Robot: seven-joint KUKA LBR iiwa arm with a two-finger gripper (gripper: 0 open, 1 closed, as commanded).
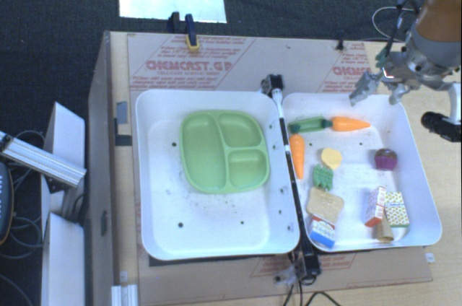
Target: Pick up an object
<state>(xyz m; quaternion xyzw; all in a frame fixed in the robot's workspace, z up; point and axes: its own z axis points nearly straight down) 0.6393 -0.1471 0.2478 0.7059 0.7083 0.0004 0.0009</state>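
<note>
The likeliest target is the toy carrot [345,125] with the long green top, lying flat and crosswise near the back wall of the right bin [422,175]. It sits apart from its neighbours, so fingers could close on it without crowding. A second, smaller carrot [297,155] lies lengthwise against the divider, at about seven o'clock from the first. Further toward six o'clock come a yellow piece [331,157], a slice of toy bread [325,204] and a small blue-and-white carton [323,232]; a purple ball-like toy [385,159] sits at four o'clock, and small printed boxes [385,210] huddle in the near right corner.

The gripper [377,87] hangs over the bin's back rim, at about one o'clock from the first carrot and clear of it. Its two fingers are spread wide with nothing between them, which suits a descent not yet begun.

The left bin [155,225] holds a green divided tray [222,151], probably a drop-off spot.
</note>
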